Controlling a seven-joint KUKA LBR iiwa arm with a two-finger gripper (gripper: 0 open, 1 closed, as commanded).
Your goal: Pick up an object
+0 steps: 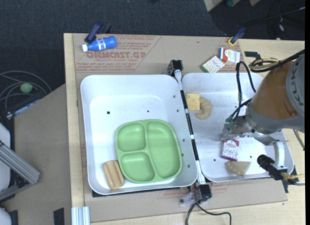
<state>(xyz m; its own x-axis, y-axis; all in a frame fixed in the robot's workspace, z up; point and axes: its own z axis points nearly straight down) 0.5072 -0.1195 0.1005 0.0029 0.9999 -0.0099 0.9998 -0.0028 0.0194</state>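
The arm (pixel 276 98) hangs low over the right bin (pixel 213 81), seemingly lined up for a grab, its pincer (pixel 236 131) just above a small red-and-white packet (pixel 230 149). Whether the pincer is open or shut I cannot tell. A tan lump (pixel 238 168) lies further below, a yellow block (pixel 193 101) up-left.

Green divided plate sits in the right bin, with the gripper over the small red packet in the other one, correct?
Not quite: the camera view shows the green divided plate in the left bin. The gripper hangs over the small red packet in the right bin.
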